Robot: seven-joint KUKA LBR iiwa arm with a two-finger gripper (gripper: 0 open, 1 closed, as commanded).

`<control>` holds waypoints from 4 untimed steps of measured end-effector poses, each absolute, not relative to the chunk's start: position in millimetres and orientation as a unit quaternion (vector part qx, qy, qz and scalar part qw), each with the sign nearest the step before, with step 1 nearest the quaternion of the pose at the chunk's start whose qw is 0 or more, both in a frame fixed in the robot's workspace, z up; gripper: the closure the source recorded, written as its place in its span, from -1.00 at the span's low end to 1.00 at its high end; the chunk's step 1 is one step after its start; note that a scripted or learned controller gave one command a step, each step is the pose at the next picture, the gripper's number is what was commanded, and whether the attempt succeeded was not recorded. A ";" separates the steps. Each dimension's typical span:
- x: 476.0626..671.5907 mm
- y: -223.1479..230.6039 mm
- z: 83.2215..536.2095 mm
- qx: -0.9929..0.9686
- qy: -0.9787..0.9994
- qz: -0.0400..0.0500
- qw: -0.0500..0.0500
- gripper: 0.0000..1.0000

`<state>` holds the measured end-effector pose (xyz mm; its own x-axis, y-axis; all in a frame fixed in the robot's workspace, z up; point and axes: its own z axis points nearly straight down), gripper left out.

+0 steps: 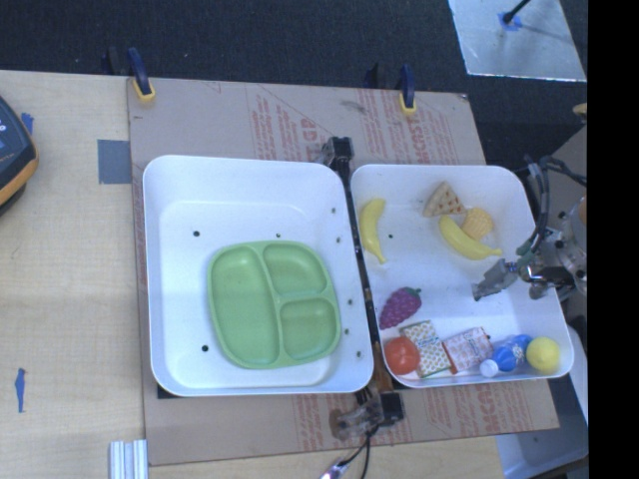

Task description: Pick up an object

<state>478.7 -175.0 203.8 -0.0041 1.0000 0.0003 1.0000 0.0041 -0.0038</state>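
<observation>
The pincer hangs low over the right side of the right-hand shallow white plastic bin, reaching in from the bin's right wall, and I cannot tell how it is set. Nothing can be seen held in it. Nearest to it lies the larger curved yellow toy banana, just up and to the left, its long axis slanting from upper left down to lower right so that its near end points toward the pincer. Judged from this, that banana is the likeliest pick, calling for a short move up-left and a grip across its narrow width. Below the pincer sit the small red-and-white packet, the blue toy bottle and the yellow ball. The purple grape cluster lies well to its left.
</observation>
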 end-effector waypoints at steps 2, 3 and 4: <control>602.7 -145.0 91.3 -0.705 -0.709 0.001 0.001 -1.00; 654.2 -212.3 92.5 -0.706 -0.708 0.001 0.001 -1.00; 644.0 -148.5 240.1 -0.705 -0.709 -0.001 -0.001 -1.00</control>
